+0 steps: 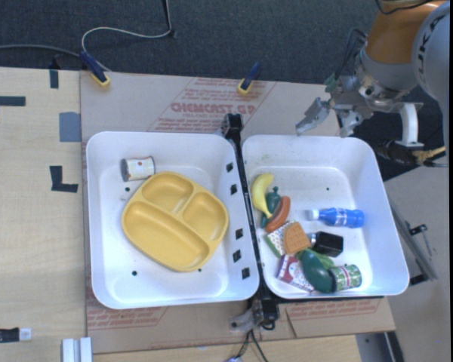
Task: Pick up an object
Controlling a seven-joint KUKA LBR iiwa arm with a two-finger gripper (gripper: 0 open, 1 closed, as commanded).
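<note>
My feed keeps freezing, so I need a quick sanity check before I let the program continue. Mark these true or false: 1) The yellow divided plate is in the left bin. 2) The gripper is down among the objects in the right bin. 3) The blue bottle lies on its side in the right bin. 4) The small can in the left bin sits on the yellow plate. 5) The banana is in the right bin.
1) True: the yellow divided plate lies in the left bin.
2) False: the gripper hangs above the far rim of the right bin, holding nothing.
3) True: the blue bottle lies sideways.
4) False: the small can lies beside the plate, on the bin floor.
5) True: the banana lies near the divider.
</note>
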